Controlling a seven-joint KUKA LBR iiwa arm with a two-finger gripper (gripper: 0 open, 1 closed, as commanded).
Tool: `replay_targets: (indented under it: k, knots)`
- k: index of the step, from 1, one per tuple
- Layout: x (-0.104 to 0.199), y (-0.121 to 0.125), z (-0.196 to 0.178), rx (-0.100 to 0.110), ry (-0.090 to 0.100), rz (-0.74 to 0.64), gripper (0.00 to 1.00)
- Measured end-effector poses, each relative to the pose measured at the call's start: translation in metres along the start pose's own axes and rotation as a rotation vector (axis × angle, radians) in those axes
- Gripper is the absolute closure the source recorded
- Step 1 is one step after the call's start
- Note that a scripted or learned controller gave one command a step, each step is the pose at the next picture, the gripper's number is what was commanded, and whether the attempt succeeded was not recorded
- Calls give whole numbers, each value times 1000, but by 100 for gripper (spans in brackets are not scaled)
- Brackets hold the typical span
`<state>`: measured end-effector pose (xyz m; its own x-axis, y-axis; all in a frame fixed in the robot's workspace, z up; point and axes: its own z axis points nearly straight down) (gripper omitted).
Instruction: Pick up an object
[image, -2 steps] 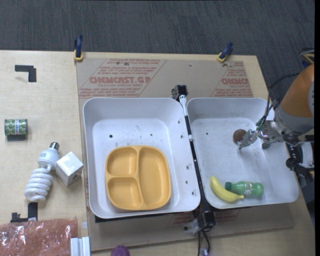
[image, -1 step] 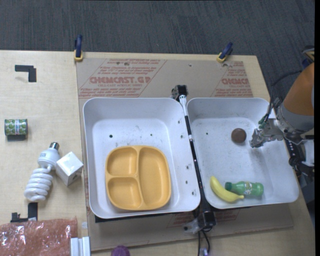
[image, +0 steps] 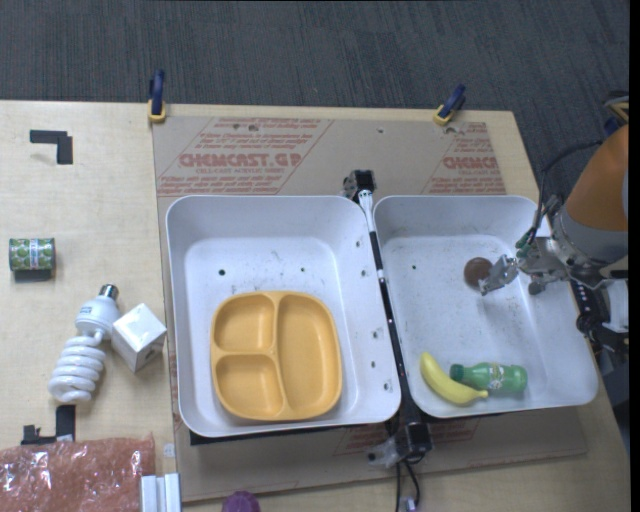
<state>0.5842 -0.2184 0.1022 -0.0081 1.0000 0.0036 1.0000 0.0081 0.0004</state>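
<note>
The gripper (image: 497, 276) is seen over the right bin (image: 560, 215), reaching in from three o'clock, its metal fingertips close beside a small brown round object (image: 477, 268) at the bin's ten o'clock. Whether the fingers stand apart or together cannot be told from this angle, and nothing is seen clamped between them.

The brown piece looks to be the target in hand, judged from how near the tips sit to it. For a clean grasp, the fingertips would best be centred over the piece, so it lies squarely between them before any closing is attempted; as things stand, they appear offset toward its three o'clock side. A low, flat thing like this is easily skated along the bin floor, so a full descent to the floor would be needed first.

Other candidates are on offer: a banana (image: 447, 380) and a green bottle (image: 492, 377) lie touching at the bin's six o'clock, well apart from the gripper. A yellow divided plate (image: 277, 356) rests in the left bin (image: 200, 230).
</note>
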Motion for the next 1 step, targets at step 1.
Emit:
replay_targets:
  k: [1]
  knots:
    - [70,7,10,1,-4,6,0]
